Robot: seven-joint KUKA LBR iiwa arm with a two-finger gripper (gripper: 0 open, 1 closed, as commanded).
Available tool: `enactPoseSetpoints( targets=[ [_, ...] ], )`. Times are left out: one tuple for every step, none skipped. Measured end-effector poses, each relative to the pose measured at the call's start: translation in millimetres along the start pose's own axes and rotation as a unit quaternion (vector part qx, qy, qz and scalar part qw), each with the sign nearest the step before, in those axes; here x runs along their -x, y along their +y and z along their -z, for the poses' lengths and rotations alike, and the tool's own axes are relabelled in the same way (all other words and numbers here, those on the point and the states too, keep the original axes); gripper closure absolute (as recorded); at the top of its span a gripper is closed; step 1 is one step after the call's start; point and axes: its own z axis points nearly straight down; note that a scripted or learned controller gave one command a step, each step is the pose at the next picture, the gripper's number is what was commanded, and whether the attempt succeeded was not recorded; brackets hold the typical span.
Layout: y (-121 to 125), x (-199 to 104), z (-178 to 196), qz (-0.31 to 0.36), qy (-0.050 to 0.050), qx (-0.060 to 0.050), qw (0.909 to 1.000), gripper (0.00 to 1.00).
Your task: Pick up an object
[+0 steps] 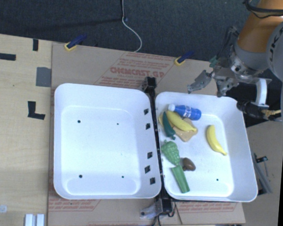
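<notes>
A: Item one, gripper (212, 84). Condition?

B: Raised above the far rim of the right bin (236, 157), its two fingers spread apart with nothing between them.

A: Contents of that bin?

B: Blue bottle (186, 111) near the far-left corner; just beside it a pile: one banana (180, 122) touching a dark green piece (169, 125) and a tan piece (189, 134). Lower down, a green leafy toy (170, 152), a small brown object (188, 164) and a green stick (180, 179). A second banana (215, 139) lay alone, well apart from the rest.

A: Recommended pick?

B: The lone banana. Probably a light, stiff plastic toy with a smooth, somewhat slippery skin. Best gripped across its thick middle, fingers square to the curve; the tapered ends would likely slide out.

A: The left bin (61, 127)?

B: Not needed for this step.
</notes>
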Motion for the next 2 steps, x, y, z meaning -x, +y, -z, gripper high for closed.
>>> enactPoseSetpoints(
  targets=[
    [-18, -26, -178, -0.001, -0.003, -0.003, 1.0, 0.0],
    [-101, -8, -171, -0.001, -0.001, 0.003, 1.0, 0.0]
  ],
)
